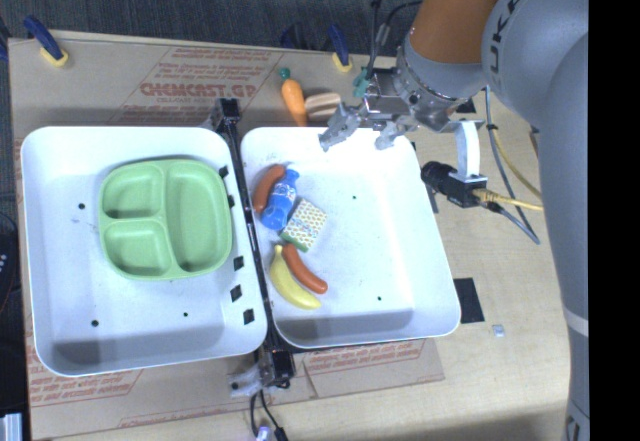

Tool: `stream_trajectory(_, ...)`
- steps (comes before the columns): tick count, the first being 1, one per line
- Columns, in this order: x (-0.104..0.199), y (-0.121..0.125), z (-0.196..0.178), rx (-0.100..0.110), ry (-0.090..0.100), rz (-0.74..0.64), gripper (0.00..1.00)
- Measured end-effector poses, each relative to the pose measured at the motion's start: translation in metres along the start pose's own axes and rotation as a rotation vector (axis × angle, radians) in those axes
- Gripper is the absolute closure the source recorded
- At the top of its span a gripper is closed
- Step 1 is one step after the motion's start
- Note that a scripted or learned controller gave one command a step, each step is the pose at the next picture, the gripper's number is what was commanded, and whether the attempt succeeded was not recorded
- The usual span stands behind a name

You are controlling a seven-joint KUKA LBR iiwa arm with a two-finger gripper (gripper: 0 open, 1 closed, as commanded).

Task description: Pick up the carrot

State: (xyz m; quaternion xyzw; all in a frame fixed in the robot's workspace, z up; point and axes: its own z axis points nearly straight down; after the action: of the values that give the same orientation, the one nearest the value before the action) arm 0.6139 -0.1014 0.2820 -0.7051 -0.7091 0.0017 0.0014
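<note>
The carrot (292, 99), orange with a green top, lies on the cardboard just behind the right bin's far rim, outside both bins. My gripper (361, 135) hovers over the far edge of the right bin (400, 259), a short way right of the carrot and nearer the camera. Its two fingers (335, 135) are spread and open, with nothing between them. The grey arm with its orange band reaches in from the upper right.
A tan roll-like object (322, 106) lies right beside the carrot. In the right bin's left side are a sausage (265, 187), a blue bottle (282, 201), a checkered packet (305, 224), a banana (293, 289) and another sausage (306, 270). The left bin holds a green divided plate (165, 217).
</note>
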Motion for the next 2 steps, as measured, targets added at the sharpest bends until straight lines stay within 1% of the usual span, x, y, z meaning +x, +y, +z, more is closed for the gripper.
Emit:
stream_trajectory(1,0.016,0.043,0.06,-0.001,0.0,0.317,0.0)
stream_trajectory(2,-0.02,0.042,0.171,0.004,0.002,0.638,0.0)
